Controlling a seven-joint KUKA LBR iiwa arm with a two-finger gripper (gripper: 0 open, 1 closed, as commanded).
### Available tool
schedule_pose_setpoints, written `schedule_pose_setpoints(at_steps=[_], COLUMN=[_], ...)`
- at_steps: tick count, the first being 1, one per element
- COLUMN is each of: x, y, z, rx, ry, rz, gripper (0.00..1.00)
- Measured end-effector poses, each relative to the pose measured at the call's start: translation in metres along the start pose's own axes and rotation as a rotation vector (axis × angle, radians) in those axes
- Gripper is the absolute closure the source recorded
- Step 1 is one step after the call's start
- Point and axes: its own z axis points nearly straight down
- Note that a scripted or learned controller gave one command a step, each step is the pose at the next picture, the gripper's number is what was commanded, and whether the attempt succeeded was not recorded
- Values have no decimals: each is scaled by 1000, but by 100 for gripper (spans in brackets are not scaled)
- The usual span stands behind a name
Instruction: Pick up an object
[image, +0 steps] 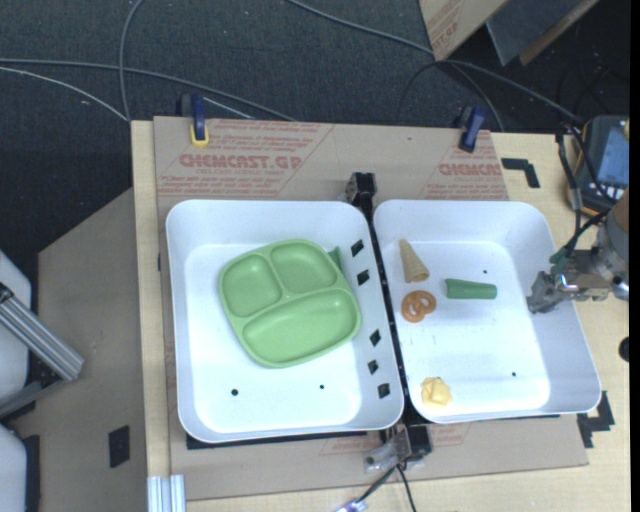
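Hand (548, 291), perhaps touching right bin's rim (548, 330).

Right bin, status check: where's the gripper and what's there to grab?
Gripper at the right bin's right rim, nothing visibly held. Green block nearest; cone, pretzel, yellow piece apart from each other. Nothing between gripper and block.

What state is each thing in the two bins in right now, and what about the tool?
Green divided plate: lying flat, face up, in the left bin.
Cone: on its side in the right bin.
Pretzel: flat.
Green block: lying lengthwise.
Yellow piece: near the front wall.
Tool: at the right bin's right rim, holding nothing.
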Motion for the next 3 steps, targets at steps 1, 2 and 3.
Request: schedule_pose_setpoints(at_steps=[1,2,3], x=[0,57,103], y=[1,3,-2], z=[-32,-38,-24], rx=[4,8,11], ry=[1,6,6], rz=[0,-5,-3], gripper=[100,100,100])
